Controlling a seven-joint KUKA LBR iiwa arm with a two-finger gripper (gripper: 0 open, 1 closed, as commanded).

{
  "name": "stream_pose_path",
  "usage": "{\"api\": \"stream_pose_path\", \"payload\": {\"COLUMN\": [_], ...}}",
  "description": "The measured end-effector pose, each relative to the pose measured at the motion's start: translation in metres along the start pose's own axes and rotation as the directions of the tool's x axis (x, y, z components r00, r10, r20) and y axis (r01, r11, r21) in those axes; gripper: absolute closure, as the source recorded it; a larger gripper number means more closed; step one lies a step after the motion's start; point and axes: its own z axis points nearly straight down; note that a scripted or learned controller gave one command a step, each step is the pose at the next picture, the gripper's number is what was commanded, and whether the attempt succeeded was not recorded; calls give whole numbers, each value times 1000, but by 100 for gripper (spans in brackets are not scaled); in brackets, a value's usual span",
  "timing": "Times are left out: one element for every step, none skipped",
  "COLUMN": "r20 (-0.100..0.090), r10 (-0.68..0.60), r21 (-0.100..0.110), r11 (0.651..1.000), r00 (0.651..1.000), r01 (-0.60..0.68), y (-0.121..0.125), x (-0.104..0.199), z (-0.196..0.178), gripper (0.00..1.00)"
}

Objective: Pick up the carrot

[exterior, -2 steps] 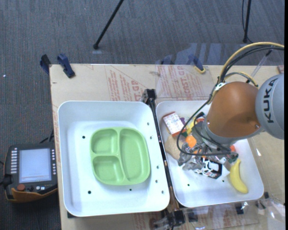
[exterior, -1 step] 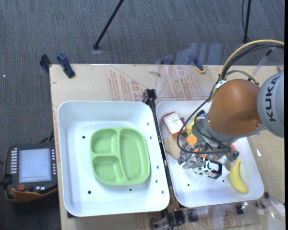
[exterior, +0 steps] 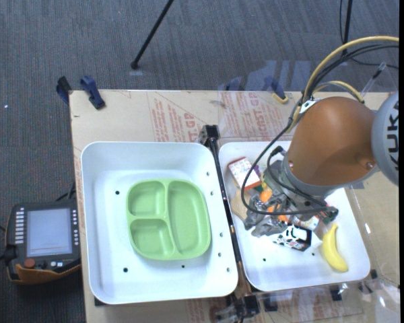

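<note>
The carrot [exterior: 264, 197] shows as small orange patches in the right bin [exterior: 353, 271], mostly hidden under the arm's wrist. My gripper [exterior: 273, 215] is low in that bin, right at the carrot, beneath the orange band [exterior: 333, 140] of the arm. The grey gripper body covers the spot where it meets the carrot, so contact cannot be made out.
A banana [exterior: 334, 248] lies at the right bin's front right. A red and white box [exterior: 243, 170] sits at its back left, and a black and white item [exterior: 295, 237] is just beside the gripper. The left bin [exterior: 97, 180] holds a green divided plate [exterior: 169, 219].
</note>
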Motion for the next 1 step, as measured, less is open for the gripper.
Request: {"api": "stream_pose_path", "payload": {"r20": [-3], "r10": [1], "r21": [-5], "r11": [1000], "r00": [1000], "r01": [-1], "y": [1], "x": [-1], "z": [-6], "gripper": [100]}}
